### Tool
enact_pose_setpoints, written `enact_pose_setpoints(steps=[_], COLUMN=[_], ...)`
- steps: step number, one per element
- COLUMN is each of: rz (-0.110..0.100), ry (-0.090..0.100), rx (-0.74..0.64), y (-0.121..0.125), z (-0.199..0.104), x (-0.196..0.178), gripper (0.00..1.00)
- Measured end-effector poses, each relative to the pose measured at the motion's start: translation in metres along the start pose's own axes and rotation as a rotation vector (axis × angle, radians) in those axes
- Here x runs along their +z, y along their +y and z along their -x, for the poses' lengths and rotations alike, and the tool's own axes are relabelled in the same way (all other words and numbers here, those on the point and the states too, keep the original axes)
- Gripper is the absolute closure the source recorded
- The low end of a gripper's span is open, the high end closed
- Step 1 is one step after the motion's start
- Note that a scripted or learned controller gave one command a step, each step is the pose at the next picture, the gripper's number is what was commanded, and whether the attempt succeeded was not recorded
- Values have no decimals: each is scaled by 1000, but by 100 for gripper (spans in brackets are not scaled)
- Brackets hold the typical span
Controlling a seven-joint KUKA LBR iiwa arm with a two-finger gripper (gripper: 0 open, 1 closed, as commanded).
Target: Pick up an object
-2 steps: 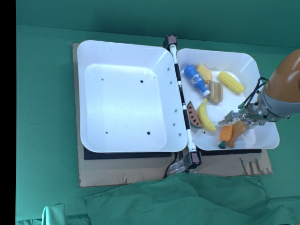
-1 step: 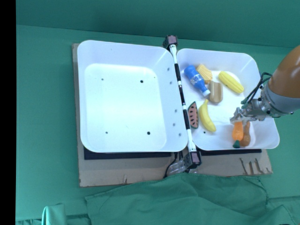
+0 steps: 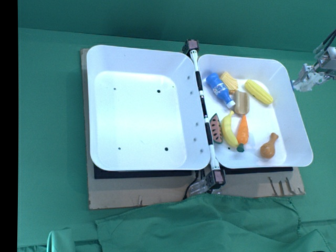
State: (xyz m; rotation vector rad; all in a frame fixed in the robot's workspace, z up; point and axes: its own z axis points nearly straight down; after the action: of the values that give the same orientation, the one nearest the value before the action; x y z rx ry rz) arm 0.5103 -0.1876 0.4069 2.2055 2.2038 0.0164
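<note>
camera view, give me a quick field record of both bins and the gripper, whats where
left bin: white, no toys seen in it
right bin: white, holds all the toys
toys: blue bottle, corn cob, banana, carrot, watermelon slice, drumstick
bin contact: side by side, a rod along the seam
gripper: at the right bin's far right edge, above its rim; nothing seen held

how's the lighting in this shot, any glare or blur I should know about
Camera view: even, soft lighting; the left bin's floor glows bright, near washed out, with faint shading along its walls. The toys in the right bin are sharp enough and cast little shadow. The gripper at the right edge looks slightly soft.
</note>
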Motion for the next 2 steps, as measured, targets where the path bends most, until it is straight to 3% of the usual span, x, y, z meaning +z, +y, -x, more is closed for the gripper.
enact_pose_setpoints(steps=[1, 2], rz=[-19, -12], ry=[6, 2], rx=[3, 7], y=[-3, -2], z=[0, 1], x=[9, -4], gripper=[0, 100])
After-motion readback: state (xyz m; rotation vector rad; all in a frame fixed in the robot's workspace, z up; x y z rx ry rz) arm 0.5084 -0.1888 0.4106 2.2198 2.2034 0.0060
